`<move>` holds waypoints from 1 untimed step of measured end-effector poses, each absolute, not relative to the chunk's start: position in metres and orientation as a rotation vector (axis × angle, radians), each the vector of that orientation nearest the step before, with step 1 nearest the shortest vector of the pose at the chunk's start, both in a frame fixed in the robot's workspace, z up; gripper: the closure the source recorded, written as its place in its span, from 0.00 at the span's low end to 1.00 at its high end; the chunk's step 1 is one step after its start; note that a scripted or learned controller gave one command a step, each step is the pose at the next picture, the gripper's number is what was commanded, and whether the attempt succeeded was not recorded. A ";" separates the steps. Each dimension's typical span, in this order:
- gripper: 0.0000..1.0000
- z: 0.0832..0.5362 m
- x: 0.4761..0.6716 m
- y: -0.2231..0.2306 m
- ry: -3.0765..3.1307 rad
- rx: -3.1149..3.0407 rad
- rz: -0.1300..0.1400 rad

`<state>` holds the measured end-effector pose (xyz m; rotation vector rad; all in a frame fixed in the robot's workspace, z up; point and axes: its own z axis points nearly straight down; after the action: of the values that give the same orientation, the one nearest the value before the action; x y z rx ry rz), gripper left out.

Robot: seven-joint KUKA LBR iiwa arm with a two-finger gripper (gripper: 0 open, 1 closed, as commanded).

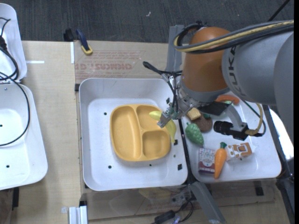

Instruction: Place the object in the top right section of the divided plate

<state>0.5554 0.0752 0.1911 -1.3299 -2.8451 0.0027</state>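
A grey and orange robot arm [219, 64] reaches in over two white bins on a pale desk [51, 78], its gripper [167, 117] poised at the right-hand rim of a yellow divided plate [139, 132] that sits in the left bin [93, 139]. A yellow banana [164, 120] lies right under the gripper, draped across the plate's right edge, one end over the upper right compartment and the other curving down outside the rim. The tool hides the contact, so whether its fingers are spread, closed or gripping the fruit cannot be told from here.

In the right bin [261, 167] lie a green pine-cone-shaped toy [194, 133], a brown round piece [203, 123], an orange carrot [219, 161], a small printed carton [205, 158] and a second small box [242, 150].

The step in hand looks like the set-down. The banana is not yet clearly inside the target section, and the compartment appears short for a curved fruit. Doing it well would probably mean shifting the banana leftward, away from the rim, and turning it to lie along the compartment before letting go low, so that it settles flat. Released where it is, it could tip off the edge and slide into the bin.
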 end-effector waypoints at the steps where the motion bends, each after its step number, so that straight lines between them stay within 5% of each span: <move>1: 1.00 0.191 0.503 0.087 -2.978 -0.996 0.002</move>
<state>0.5031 0.0866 0.1909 -0.9956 -2.9777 0.0023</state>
